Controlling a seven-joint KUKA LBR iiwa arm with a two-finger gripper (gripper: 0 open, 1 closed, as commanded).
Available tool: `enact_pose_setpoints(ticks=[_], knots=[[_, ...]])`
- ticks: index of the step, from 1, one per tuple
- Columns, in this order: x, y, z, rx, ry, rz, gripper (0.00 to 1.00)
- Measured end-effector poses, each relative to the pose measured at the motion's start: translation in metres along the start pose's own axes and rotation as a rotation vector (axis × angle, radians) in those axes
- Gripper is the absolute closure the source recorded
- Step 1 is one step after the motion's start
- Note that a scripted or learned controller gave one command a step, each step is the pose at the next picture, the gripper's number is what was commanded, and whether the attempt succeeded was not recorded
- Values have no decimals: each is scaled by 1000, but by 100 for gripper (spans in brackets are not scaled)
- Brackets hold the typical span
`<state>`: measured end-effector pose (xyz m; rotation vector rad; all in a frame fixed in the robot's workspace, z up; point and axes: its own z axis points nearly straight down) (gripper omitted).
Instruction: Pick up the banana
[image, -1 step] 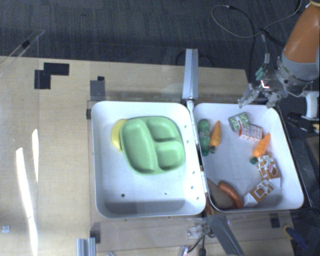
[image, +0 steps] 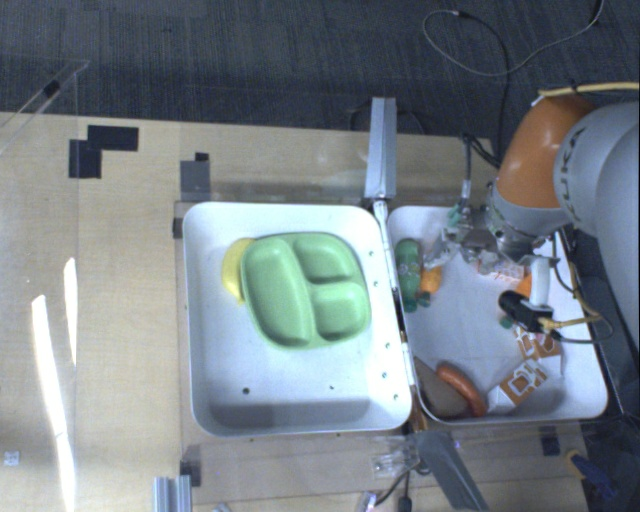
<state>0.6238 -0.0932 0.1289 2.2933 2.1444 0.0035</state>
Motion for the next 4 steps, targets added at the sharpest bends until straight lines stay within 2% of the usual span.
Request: enact_pose_setpoints(ticks=[1,2,3,4], knots=[[-27,-67,40,-9,-1,-181,0],[-25,-64,27,-17,0,-183,100],[-3,-105,38,-18,-5,-206,100],[-45,-103,-31,-6,-3,-539,100]])
